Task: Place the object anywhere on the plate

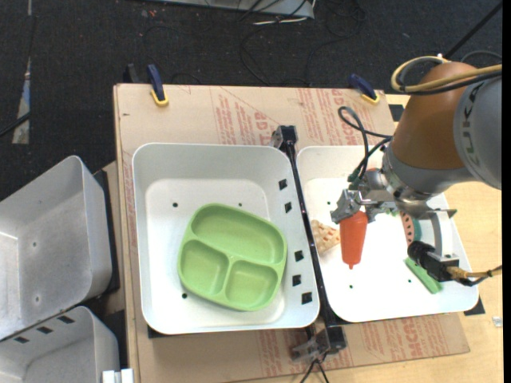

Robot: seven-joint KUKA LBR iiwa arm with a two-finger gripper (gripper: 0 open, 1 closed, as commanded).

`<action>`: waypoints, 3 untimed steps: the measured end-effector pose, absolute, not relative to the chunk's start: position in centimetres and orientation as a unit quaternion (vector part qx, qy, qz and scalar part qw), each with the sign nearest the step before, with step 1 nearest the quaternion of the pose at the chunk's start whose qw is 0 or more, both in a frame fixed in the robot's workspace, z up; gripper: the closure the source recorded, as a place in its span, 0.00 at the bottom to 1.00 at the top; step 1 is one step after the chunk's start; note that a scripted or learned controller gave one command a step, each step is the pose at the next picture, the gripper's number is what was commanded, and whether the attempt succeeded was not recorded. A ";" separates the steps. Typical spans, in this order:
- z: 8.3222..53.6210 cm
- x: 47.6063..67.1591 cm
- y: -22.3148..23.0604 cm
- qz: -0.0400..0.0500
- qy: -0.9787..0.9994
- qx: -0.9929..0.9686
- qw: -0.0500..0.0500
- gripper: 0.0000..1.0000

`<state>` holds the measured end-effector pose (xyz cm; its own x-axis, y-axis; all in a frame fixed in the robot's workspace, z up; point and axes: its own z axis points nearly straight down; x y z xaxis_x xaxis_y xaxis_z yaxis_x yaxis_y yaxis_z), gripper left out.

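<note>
My gripper point(356, 212): over the right bin, towards its left half, below my grey wrist and the orange band.
My fingers: pinching the top end of the carrot-like object, one on each side of it.
Carrot-like object point(354, 242): orange-red and tapered. It hangs upright from my fingers with the thin tip pointing to the near side. It is over the white floor of the right bin, not on the plate.
Waffle-like piece point(323, 234): tan and cross-hatched. It lies on the bin floor just left of the carrot-like object, close to the left wall.
Pink strip point(409, 230): right of the carrot-like object and partly hidden by my wrist, so I cannot tell what it is.
Green block point(422, 277): small, lying slantwise in the near right part of the same bin.
Right bin point(383, 298): shallow and white. Its near floor is bare.
Left bin point(144, 214): shallow and white, touching the right bin along a black divider.
Green plate point(231, 255): pale green with three compartments. It lies flat and slightly turned in the left bin, well apart from the carrot-like object.
Bench point(215, 106): a brown board under both bins.
</note>
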<state>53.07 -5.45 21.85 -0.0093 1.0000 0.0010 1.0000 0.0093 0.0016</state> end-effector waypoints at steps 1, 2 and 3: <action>23.0 54.9 0.1 0.002 0.710 0.704 0.001 1.00; 24.0 56.2 5.5 0.001 0.710 0.704 0.001 1.00; 24.7 57.5 10.2 0.001 0.710 0.704 0.000 1.00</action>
<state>57.54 10.22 24.67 -0.0076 1.0000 0.0010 1.0000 0.0076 0.0022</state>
